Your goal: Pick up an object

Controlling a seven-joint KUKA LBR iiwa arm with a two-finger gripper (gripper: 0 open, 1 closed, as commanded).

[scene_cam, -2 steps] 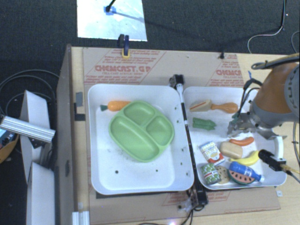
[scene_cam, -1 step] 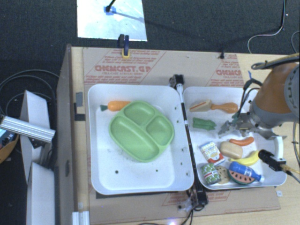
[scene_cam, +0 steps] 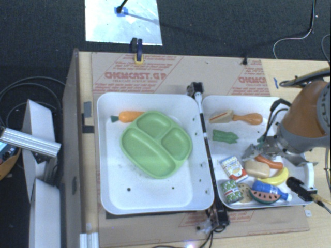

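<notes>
Hovering at lower right of frame: end effector [scene_cam: 257, 151], finger state indiscernible. Nearest target: bread roll [scene_cam: 257, 168] in right bin [scene_cam: 243, 103], directly below-frame; long axis runs left-right.

The grey arm with its orange band [scene_cam: 306, 119] runs off the right edge and covers the right bin's far right side. The metal two-finger gripper [scene_cam: 258, 150] is too small and blurred to read. The green divided plate [scene_cam: 156, 144] hides part of the orange toy carrot [scene_cam: 129, 116].
</notes>
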